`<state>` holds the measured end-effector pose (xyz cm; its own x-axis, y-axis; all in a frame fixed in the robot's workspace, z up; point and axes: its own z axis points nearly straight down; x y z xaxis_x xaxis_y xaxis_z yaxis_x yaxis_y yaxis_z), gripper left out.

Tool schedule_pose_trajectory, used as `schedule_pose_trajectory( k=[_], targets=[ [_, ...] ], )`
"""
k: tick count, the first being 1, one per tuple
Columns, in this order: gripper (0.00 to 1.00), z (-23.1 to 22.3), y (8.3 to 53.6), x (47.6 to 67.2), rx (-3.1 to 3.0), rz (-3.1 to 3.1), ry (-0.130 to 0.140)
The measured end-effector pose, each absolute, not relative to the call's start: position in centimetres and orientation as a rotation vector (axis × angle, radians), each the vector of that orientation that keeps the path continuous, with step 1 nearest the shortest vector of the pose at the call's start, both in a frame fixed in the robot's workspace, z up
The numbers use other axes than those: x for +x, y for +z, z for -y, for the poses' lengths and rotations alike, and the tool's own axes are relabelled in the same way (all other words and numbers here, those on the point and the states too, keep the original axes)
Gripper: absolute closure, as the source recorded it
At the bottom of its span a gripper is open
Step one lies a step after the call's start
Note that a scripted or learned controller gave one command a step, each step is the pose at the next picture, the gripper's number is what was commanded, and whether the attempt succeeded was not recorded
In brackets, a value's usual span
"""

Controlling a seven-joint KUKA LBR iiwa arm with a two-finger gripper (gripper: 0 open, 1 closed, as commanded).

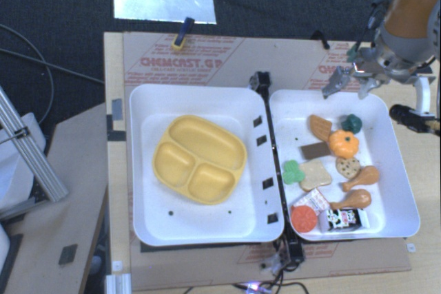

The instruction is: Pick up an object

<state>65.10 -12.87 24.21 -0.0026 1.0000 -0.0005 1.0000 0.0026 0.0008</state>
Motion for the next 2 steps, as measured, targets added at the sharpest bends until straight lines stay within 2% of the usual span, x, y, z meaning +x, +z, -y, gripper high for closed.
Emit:
schedule_pose_trajectory(
  k=[1,2],
  targets=[
    [0.0,16.1,9.5,56.8,2.216,-2.222,0.002],
    [0.0,8.1,8.3,63.7,2.208,-2.231,0.007]
  ],
)
